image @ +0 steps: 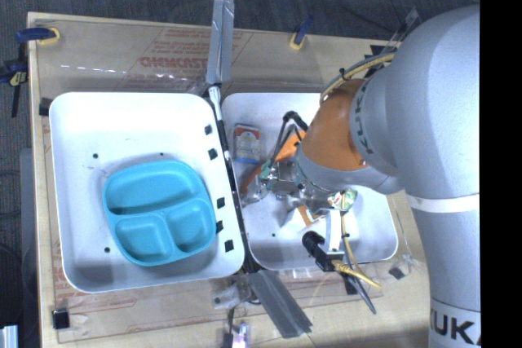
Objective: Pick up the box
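Far left: a blue clamp (37,35) on the surface's (122,53) edge. Next, the left bin (73,175), holding a blue three-compartment tray (159,212) lying flat, tilted a little toward the lower right. Between the bins, a grey divider bar (218,41) running down to the near edge.

Then the right bin (261,106), crowded. Near its left wall, a small flat box (245,141) with a reddish top and pale printed face — probably the task's thing, though too small to read. Just beside it, lower and to the right, a jumble of orange, green and black pieces, hard to separate.

Over that jumble, the arm (424,110) with its orange band, wrist low in the bin. Gripper (281,190) buried among clutter and cables — spread or pressed together, cannot tell; nothing visibly pinched.

Risks, as a judgement: closing on neighbouring clutter instead of the box, since the gripper sits apart from it; sliding the flat box against the bin wall rather than lifting it; snagging loose cables on the bin rim.
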Motion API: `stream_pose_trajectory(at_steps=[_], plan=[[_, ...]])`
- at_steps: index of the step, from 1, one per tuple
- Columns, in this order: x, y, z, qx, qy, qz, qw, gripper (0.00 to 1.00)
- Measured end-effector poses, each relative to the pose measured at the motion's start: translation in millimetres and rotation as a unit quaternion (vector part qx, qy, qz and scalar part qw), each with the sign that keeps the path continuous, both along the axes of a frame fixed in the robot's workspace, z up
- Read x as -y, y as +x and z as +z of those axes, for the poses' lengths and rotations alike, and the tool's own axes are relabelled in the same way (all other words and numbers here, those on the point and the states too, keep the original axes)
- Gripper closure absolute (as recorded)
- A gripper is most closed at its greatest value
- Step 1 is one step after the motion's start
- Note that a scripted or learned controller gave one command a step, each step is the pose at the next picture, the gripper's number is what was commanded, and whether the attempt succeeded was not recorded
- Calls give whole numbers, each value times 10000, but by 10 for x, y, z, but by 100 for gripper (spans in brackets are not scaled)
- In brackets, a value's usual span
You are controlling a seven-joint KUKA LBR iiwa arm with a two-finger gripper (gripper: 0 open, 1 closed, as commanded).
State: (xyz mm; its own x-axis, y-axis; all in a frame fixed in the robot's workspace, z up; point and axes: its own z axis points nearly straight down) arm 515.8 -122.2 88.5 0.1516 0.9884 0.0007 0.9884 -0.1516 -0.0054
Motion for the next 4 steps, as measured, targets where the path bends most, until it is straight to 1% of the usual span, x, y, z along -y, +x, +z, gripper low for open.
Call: stream_pose_trajectory(at_steps=[1,2,3,4], plan=[[-3,4,56,-29,7,26,10000,100],[-225,-391,-9,-11,14,581,9983,100],[-597,-387,1031,19,0,859,9963,100],[-843,-389,1026,9,4,876,9962,100]])
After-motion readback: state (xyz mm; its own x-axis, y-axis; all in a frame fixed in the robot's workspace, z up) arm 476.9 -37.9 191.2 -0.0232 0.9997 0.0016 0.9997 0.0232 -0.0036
